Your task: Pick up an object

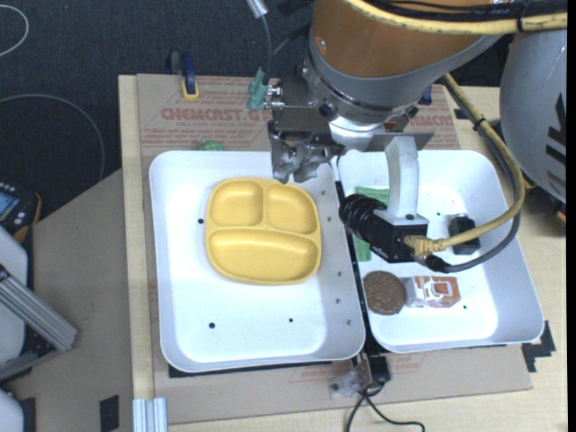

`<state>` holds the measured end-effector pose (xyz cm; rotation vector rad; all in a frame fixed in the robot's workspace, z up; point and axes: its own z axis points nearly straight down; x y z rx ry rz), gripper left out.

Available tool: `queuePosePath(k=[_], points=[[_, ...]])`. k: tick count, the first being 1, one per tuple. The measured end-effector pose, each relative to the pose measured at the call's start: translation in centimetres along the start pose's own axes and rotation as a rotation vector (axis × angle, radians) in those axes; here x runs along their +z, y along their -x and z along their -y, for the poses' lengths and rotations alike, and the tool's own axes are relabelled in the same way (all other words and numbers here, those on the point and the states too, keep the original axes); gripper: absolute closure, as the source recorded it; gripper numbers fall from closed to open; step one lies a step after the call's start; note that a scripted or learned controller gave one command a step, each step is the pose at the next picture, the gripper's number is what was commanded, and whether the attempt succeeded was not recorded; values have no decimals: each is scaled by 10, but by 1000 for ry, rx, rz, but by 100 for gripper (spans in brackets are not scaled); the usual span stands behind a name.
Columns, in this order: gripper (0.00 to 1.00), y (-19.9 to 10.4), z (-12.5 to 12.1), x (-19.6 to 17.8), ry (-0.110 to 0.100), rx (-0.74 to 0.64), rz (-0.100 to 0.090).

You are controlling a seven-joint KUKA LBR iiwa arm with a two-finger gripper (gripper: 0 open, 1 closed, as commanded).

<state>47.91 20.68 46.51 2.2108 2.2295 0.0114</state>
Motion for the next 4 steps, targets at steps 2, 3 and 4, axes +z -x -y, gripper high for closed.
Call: queuePosePath(k=[2,3,4], points=[[100,95,2,134,-15,15,7],[100,110,0,-46,15,9,-1],[100,134,2,33,-15,13,6]])
